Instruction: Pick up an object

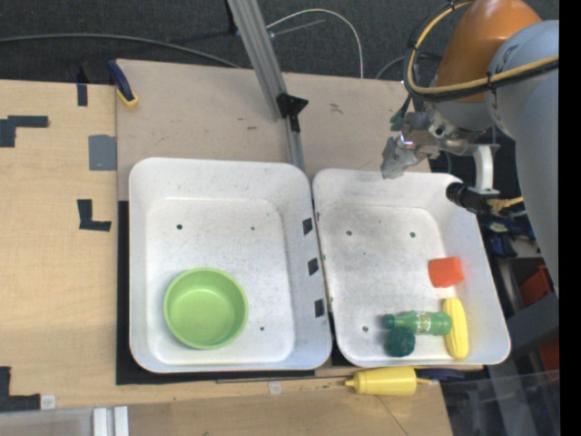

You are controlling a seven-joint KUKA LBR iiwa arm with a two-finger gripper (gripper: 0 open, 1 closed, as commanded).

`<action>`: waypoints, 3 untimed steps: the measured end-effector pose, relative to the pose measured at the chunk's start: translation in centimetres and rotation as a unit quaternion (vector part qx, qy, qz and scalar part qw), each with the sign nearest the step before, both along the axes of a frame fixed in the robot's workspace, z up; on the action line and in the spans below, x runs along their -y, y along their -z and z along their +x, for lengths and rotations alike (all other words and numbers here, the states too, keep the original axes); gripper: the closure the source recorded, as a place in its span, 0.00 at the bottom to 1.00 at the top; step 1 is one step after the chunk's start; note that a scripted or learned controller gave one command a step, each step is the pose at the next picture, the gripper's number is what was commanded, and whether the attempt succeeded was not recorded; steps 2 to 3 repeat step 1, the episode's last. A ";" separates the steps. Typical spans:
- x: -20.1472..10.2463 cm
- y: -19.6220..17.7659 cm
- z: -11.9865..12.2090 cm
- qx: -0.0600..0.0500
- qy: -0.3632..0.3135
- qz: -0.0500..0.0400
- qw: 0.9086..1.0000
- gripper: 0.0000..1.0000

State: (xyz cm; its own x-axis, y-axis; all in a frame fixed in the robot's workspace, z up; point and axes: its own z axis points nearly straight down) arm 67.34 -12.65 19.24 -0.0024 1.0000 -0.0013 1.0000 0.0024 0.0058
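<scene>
Yellow bottle (385, 381) below right bin (363, 198); orange block (446, 272) well apart from end effector (397, 160); grip unclear.

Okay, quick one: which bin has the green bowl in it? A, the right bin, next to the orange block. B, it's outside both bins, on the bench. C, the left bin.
C: the green bowl sits in the near corner of the left bin, while the orange block lies in the right bin.
</scene>
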 end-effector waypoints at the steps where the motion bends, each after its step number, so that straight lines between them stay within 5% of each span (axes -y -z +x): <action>1: -0.9 -5.2 0.7 0.000 0.000 0.000 1.000 1.00; 3: -0.9 -5.2 0.7 0.000 0.000 0.000 1.000 1.00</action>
